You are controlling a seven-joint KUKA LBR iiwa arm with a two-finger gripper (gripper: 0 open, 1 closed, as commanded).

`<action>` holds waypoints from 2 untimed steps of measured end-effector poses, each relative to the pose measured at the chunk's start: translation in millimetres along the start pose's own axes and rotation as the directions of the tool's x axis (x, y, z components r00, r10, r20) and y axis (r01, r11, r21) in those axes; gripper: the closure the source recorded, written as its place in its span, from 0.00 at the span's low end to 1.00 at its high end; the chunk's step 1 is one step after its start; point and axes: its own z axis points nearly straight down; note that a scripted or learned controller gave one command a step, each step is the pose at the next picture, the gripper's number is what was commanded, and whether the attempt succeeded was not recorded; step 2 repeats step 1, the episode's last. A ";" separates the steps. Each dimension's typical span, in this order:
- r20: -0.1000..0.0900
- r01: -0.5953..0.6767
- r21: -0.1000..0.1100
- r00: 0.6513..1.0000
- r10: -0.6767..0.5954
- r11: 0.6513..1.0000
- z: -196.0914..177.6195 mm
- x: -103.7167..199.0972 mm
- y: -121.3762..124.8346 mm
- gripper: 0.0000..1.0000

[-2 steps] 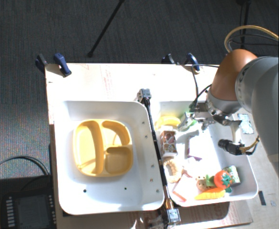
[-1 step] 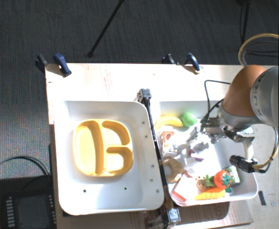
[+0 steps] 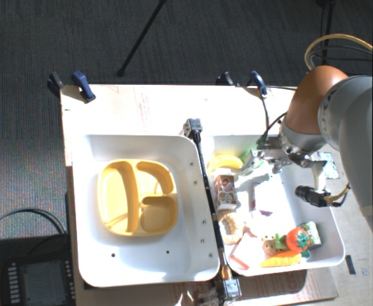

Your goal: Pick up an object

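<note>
My gripper [image 3: 270,160] hangs over the back of the right bin [image 3: 329,250], below the orange band of the arm. It stands just right of a yellow banana [image 3: 225,162] and a small green piece [image 3: 247,154]. A small printed carton [image 3: 225,192] lies left of the gripper's shadow. Toward the front lie a pale bread-like piece [image 3: 230,225], a pink strip [image 3: 238,257], a carrot [image 3: 282,259], a red-orange toy [image 3: 297,240] and a green box [image 3: 311,231]. Nothing is visibly held.
The left bin [image 3: 109,260] holds a yellow divided plate [image 3: 137,197]. A black bar [image 3: 206,190] runs between the two bins. Blue clamps [image 3: 82,85] sit on the bench's back edge. A tiny purple item [image 3: 265,213] lies mid-bin on the right.
</note>
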 end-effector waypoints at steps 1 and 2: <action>0.000 -0.002 0.003 1.000 0.002 1.000 0.7 -18.6 -54.8 0.00; 0.000 -0.002 0.003 1.000 0.002 1.000 0.7 -18.6 -54.8 0.00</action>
